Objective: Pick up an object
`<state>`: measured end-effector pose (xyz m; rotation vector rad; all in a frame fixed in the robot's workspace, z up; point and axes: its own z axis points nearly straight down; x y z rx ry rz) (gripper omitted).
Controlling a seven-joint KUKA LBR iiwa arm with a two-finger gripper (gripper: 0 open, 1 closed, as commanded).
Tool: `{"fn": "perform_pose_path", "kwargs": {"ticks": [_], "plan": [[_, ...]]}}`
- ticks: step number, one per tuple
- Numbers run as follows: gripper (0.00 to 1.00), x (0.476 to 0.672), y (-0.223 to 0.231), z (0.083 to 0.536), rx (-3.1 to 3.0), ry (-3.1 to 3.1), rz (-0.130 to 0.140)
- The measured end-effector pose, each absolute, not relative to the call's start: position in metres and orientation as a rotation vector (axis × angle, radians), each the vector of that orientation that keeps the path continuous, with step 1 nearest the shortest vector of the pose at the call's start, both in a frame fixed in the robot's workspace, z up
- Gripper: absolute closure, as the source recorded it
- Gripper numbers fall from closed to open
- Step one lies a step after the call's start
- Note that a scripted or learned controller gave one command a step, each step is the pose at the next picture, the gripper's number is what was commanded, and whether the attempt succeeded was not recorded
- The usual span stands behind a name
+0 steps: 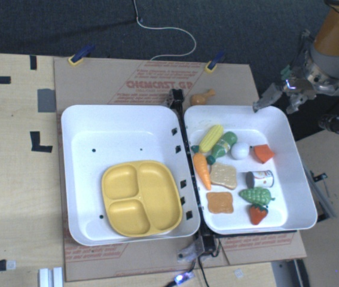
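Toy food (232, 175) sits packed tight in the right bin (298, 160); my pincer (280, 97) hangs spread and empty by its far corner, so I might nudge neighbours or grab two.

Toy foods (232, 175) lie scattered in the right bin (295, 154); none lifted

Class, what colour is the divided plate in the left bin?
Yellow; the divided plate shows plainly in the camera view.
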<state>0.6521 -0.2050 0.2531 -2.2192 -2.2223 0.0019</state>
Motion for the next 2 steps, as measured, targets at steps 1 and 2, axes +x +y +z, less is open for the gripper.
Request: {"fn": "perform_pose_path", "kwargs": {"ticks": [1,2], "plan": [[0.00,0.660,-0.205,0.206,-2.217,-2.223,0.006],[0.00,0.667,-0.197,0.148,-2.215,-2.221,0.007]]}}
